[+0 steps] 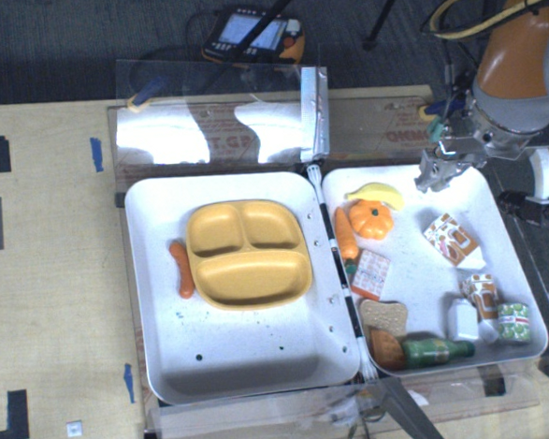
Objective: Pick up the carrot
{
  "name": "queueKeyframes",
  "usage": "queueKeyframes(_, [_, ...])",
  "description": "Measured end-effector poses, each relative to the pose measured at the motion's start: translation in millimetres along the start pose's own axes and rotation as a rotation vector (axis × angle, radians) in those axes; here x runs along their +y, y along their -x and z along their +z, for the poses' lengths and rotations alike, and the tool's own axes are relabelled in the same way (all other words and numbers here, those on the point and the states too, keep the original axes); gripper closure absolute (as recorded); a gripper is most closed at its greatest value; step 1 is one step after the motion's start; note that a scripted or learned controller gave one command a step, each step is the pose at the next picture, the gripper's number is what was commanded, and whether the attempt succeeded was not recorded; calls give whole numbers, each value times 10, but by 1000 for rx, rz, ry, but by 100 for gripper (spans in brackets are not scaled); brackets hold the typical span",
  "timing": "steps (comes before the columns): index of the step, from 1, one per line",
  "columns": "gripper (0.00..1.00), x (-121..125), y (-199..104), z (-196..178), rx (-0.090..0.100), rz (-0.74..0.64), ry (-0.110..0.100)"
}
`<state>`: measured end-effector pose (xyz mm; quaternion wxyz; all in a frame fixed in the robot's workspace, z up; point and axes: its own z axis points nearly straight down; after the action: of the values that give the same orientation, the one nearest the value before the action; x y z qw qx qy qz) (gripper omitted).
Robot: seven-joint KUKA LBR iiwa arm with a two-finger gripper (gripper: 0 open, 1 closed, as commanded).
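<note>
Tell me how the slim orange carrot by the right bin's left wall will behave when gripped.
The slim orange carrot looks like smooth moulded plastic, so probably stiff, light and somewhat slippery. Its rounded, elongated shape suggests it may roll or twist between fingers. It lies against the right white bin's left wall beside the small orange pumpkin, so closing around it may be cramped. The gripper hovers over the bin's far edge.
</note>
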<state>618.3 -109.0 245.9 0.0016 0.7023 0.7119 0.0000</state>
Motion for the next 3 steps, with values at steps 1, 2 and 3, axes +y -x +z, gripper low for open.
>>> queueKeyframes(1, [100, 13, -9, -96, -3, -3, 2])
queueKeyframes(2, [100, -199, 10, -83, 2, 217, -7])
queueKeyframes(3, [100, 172, -265, -27, 0, 233, -1])
